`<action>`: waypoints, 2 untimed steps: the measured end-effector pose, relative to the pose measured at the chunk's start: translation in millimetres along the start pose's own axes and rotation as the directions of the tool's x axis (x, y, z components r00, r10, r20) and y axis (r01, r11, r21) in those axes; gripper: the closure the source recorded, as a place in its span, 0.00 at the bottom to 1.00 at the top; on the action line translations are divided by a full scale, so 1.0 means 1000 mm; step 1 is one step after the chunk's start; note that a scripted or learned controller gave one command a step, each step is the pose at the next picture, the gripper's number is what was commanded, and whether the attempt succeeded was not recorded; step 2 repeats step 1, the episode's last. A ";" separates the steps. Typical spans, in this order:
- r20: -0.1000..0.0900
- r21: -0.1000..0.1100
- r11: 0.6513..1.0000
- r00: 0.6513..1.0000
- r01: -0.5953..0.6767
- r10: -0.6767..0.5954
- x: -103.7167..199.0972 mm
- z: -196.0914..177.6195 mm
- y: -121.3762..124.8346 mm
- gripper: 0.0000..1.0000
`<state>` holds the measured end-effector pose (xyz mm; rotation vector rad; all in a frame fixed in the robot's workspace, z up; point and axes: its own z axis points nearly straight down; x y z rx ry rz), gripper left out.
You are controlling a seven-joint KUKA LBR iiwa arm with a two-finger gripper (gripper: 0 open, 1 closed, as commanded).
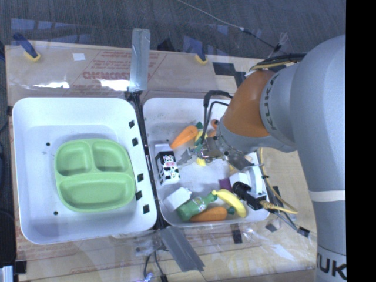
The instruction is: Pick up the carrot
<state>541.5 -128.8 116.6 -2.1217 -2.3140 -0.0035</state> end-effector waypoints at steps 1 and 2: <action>0.002 0.002 0.983 0.983 0.181 -0.181 -0.011 0.025 0.058 0.00; 0.002 0.002 0.983 0.983 0.181 -0.181 -0.011 0.025 0.058 0.00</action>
